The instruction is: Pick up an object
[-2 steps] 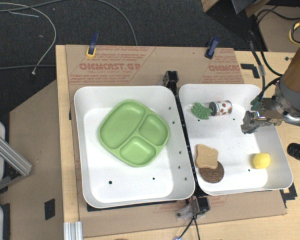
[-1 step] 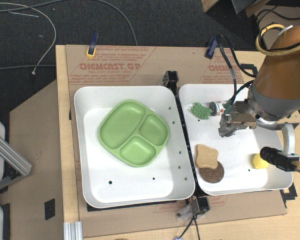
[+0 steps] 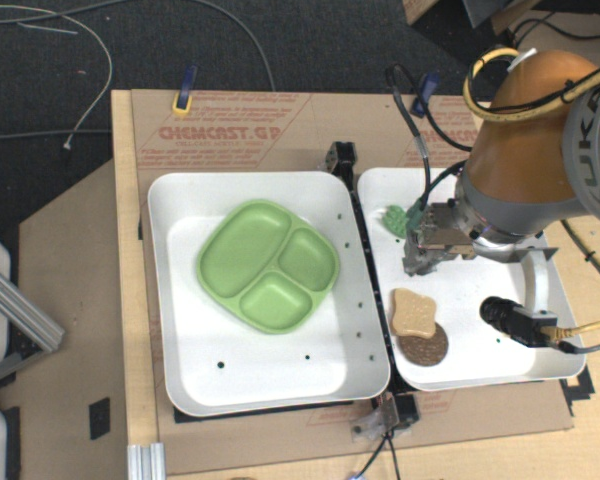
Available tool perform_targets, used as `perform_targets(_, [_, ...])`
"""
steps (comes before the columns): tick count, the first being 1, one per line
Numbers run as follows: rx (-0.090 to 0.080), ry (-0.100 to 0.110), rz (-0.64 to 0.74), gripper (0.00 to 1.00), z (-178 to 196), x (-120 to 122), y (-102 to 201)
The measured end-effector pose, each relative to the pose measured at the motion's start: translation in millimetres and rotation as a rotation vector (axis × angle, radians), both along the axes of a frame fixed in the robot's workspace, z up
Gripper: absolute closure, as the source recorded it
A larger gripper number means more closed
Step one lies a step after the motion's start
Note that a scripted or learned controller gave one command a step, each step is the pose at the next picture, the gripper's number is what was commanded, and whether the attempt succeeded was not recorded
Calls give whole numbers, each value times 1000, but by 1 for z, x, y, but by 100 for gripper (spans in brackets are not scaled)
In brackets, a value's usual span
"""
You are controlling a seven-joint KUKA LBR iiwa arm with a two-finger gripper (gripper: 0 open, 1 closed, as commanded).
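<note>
Left bin point(image 3: 180, 298) with green plate point(image 3: 268, 265)

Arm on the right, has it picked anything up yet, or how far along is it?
Done: only positioning. The gripper sits low in the right bin, beside a small green object. In hand: I can't see it holding anything. The bread slice and brown disc lie in that bin, the green plate in the left bin. Left: grasp one object and lift it.
</note>
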State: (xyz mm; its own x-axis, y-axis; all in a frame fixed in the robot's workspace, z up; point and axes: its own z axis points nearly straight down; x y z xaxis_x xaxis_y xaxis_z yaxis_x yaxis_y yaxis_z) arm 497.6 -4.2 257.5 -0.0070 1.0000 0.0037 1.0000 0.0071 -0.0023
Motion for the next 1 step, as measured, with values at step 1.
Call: perform_targets(1, [-1,3,-1,100,-16,-9,54])
